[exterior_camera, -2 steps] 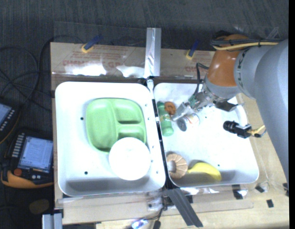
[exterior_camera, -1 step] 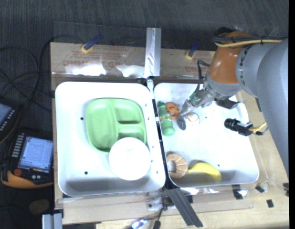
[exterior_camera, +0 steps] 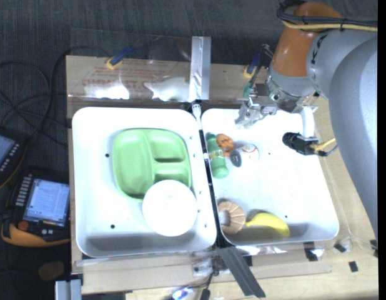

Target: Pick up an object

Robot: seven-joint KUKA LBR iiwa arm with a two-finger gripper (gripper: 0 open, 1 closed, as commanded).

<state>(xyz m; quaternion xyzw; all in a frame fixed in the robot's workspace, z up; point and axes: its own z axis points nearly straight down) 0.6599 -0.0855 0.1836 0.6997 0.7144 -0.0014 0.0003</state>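
Observation:
My gripper (exterior_camera: 250, 115) hangs over the back edge of the right bin (exterior_camera: 293, 186), under the orange wrist band; nothing shows between its fingers. Below and left of it, near the divider, lie a green bottle (exterior_camera: 217, 160), a small orange toy (exterior_camera: 225, 142), a white ball with red marks (exterior_camera: 248, 150) and a small dark grey piece (exterior_camera: 235, 160). At the front of the right bin sit a yellow banana (exterior_camera: 266, 224) and a tan, ridged round piece (exterior_camera: 231, 215).
The left bin (exterior_camera: 93, 224) holds a green divided tray (exterior_camera: 149, 158) with a white round plate (exterior_camera: 170, 207) overlapping its front corner. A black fitting (exterior_camera: 297, 141) sits at the right bin's right rim. Clear plastic sheeting and a metal post (exterior_camera: 200, 67) stand behind the bins.

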